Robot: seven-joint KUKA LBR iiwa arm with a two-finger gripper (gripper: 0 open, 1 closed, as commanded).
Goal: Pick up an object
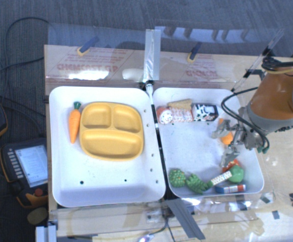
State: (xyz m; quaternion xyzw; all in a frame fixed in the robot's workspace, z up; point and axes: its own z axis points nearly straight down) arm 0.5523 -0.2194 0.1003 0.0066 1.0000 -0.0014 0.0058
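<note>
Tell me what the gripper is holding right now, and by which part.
It cannot be told. The gripper sits low at the right bin's right side, with something small and orange close against it, but whether that lies between the fingers is not clear.

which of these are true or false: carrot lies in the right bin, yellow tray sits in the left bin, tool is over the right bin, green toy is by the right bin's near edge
1. The carrot lies in the right bin: false, it lies in the left bin, beside the yellow tray.
2. The yellow tray sits in the left bin: true.
3. The tool is over the right bin: true.
4. The green toy is by the right bin's near edge: true.
5. The yellow tray holds food: false, its compartments are bare.
</note>
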